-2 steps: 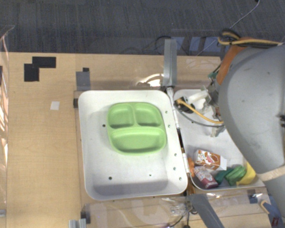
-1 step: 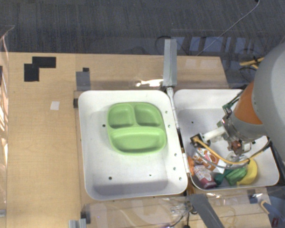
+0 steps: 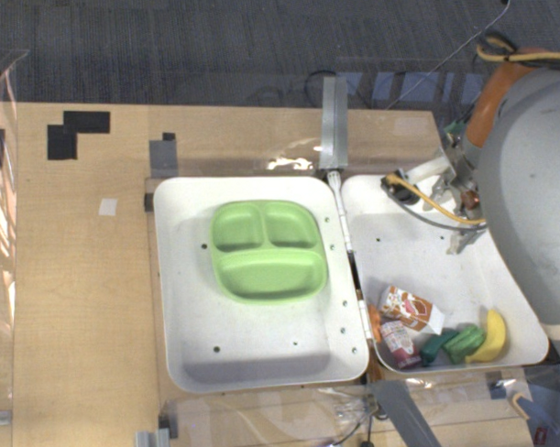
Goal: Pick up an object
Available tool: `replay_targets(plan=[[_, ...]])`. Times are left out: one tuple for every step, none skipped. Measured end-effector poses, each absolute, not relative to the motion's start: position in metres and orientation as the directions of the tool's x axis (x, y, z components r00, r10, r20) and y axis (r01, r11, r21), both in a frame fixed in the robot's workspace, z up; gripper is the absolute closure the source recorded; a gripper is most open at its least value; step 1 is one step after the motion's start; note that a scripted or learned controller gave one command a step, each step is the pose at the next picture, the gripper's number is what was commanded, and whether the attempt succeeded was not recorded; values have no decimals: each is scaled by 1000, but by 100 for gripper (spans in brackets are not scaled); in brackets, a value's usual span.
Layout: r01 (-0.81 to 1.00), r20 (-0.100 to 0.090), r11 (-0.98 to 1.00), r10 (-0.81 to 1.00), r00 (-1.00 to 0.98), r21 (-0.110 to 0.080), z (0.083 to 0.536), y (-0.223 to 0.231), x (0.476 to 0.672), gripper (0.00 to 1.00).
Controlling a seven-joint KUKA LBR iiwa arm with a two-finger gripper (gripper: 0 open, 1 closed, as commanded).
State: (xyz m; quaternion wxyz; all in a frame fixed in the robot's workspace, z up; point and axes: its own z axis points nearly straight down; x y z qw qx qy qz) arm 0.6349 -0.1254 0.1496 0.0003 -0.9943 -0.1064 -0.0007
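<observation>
The right bin [image 3: 419,259] holds a small cluster along its near edge: a red and white snack packet [image 3: 407,308], a dark red item [image 3: 400,342], a green toy [image 3: 456,341] and a yellow banana [image 3: 491,337]. My gripper [image 3: 460,223] hangs over the far right part of this bin, well apart from the cluster and with nothing seen in it. The grey arm [image 3: 536,191] with its orange band [image 3: 485,110] comes in from the right and covers the bin's right side.
A green divided plate [image 3: 266,249] lies in the middle of the left bin [image 3: 188,340]. A metal divider [image 3: 336,134] runs between the two bins. Black marker shapes [image 3: 75,132] sit on the wooden bench at the far left.
</observation>
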Motion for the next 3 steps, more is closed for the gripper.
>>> replay_targets(plan=[[223, 0, -975, 223, 975, -1, 158, -124, 636, 100], [222, -1, -975, 222, 975, -2, 158, -124, 636, 0], [268, 0, -963, 268, 963, -1, 175, -190, 553, 0]])
